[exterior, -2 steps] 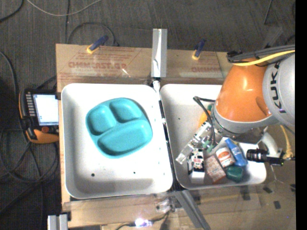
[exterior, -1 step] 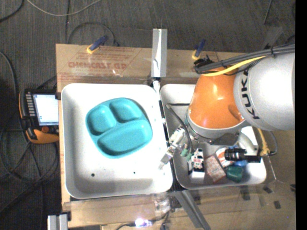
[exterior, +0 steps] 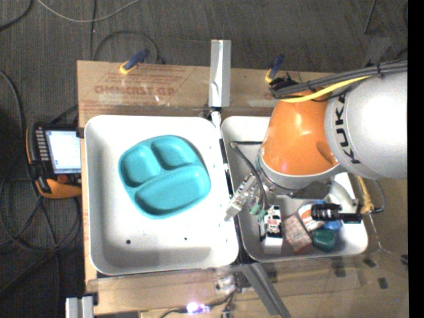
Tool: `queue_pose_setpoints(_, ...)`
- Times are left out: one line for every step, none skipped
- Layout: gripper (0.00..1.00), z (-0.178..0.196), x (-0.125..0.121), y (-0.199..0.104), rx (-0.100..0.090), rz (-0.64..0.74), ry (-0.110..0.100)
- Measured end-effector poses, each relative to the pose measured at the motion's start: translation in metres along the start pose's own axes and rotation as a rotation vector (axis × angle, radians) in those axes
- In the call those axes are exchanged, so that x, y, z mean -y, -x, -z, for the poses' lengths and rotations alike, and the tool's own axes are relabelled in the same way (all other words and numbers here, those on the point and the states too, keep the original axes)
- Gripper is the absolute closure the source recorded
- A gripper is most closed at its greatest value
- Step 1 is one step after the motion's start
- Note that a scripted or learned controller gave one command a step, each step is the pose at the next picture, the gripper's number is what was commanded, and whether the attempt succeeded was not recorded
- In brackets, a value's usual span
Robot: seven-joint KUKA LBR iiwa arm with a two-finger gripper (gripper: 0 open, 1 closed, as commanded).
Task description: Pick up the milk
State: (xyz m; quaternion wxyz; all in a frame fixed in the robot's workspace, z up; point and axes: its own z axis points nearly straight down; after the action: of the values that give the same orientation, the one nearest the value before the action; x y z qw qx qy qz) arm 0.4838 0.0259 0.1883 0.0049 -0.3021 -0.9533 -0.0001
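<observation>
Near edge, right bin (exterior: 248, 247): milk (exterior: 271, 229) sits in the near-left corner, close to the near wall.
- Look: small white carton. Top face has dark print with bits of red and green, and the near end is plain white.
- Orientation: long axis runs roughly near-to-far, about parallel to the bin's left wall, with the white end toward the near rim. Can't tell which end is the top, or whether it's lying flat or standing.
- Neighbours: brown-and-red packet (exterior: 297, 234) just right of it, touching or nearly so. A dark green lump (exterior: 324, 239) is further right, with a blue item (exterior: 333, 225) just behind that.

End effector (exterior: 242, 195): silvery hardware pokes out from under the arm at the wall between the two bins, just left of and behind the milk. Can't tell if it's open or closed since the arm covers most of it. Nothing visibly gripped, and the milk is not in it.

Arm: orange band (exterior: 298, 144) and grey link (exterior: 374, 124) hang over the middle and far part of the right bin, hiding much of its floor.

Left bin (exterior: 99, 244): teal divided plate (exterior: 165, 174) near centre, flat, well apart from the milk.

Left of the bins: handheld pendant (exterior: 56, 154) with a lit screen and orange casing.

Far side: brown bench (exterior: 152, 85) surface with red print and two blue-and-yellow clamps (exterior: 134, 60) on its far edge. Beyond that is floor (exterior: 66, 18) with loose cables.
</observation>
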Motion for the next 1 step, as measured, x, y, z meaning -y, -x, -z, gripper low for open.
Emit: queue_pose_setpoints(1.0,0.0067,0.0688,0.0489,0.009,0.157,0.0)
